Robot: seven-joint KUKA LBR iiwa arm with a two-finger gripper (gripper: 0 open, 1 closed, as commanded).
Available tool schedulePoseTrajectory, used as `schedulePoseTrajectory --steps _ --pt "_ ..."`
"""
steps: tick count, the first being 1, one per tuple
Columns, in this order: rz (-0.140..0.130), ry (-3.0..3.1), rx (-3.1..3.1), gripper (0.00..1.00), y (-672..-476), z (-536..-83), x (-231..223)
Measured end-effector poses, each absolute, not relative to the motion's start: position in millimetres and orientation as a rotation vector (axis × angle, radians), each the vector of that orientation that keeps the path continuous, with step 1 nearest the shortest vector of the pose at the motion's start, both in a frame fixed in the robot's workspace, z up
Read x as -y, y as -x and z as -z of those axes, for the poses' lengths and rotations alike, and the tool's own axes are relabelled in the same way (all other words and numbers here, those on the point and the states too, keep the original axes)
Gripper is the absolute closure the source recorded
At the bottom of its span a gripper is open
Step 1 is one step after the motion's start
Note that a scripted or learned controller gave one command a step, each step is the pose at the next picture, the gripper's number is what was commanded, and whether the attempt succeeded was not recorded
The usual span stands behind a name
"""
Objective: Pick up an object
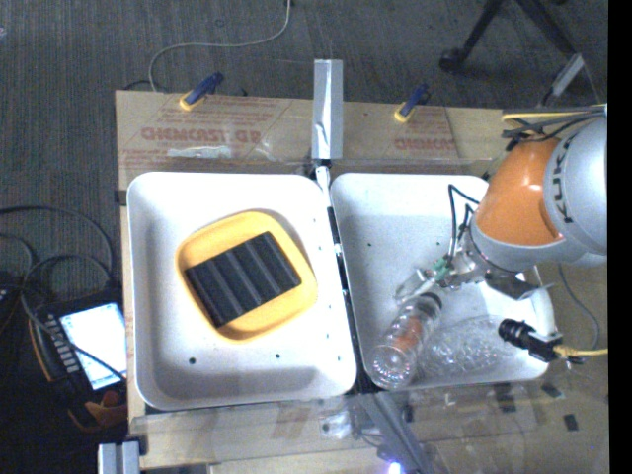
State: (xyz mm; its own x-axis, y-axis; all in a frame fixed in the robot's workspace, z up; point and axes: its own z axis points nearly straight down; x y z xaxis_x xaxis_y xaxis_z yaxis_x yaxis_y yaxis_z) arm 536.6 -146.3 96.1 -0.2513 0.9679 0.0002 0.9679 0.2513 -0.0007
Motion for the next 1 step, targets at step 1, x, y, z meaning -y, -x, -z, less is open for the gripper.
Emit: schedulePoseTrajectory --steps 1 --pt "0.014 1.898 2.535 0.0 -512.9 -93.0 139.4"
